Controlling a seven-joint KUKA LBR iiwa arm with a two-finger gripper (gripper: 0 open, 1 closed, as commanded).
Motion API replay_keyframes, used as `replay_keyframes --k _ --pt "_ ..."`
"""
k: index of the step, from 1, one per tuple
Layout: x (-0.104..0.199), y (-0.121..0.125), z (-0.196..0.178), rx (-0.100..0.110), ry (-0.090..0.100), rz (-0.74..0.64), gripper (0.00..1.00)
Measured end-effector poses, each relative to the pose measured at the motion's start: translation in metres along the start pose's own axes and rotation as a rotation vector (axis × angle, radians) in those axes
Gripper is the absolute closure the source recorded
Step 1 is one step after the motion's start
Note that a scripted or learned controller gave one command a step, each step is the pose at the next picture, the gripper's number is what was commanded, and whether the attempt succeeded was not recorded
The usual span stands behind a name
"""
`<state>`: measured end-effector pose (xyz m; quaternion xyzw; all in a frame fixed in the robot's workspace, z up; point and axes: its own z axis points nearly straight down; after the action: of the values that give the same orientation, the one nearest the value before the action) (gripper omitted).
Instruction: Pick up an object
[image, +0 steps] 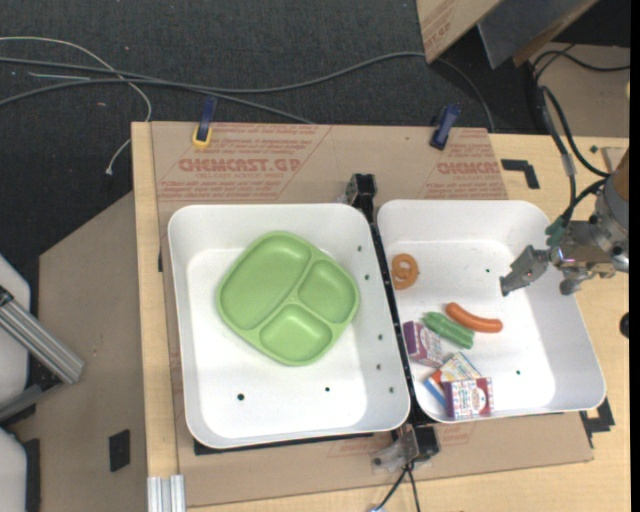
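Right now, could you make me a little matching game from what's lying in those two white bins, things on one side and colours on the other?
Things:
1. divided plate in the left bin
2. ring in the right bin
3. sausage
4. small packet beside the divider

Colours:
A. purple
B. light green
C. red-orange
D. orange-tan

Pairs: 1-B, 2-D, 3-C, 4-A

Left bin (200, 330): one divided plate (288, 297), central. Right bin (560, 370): ring (404, 269) near the divider; food items (455, 350) clustered at the front-left.
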<state>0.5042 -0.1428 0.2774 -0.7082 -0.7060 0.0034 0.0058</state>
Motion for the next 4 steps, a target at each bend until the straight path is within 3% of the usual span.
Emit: replay_keyframes --k 1,2,4 --pt "0.0 0.002 -0.006 -0.012 -0.002 -0.003 0.0" --pt "0.004 -0.001 0.037 -0.007 -0.001 -0.003 0.0" --pt "0.008 -0.009 0.158 -0.006 0.0 -0.003 0.0"
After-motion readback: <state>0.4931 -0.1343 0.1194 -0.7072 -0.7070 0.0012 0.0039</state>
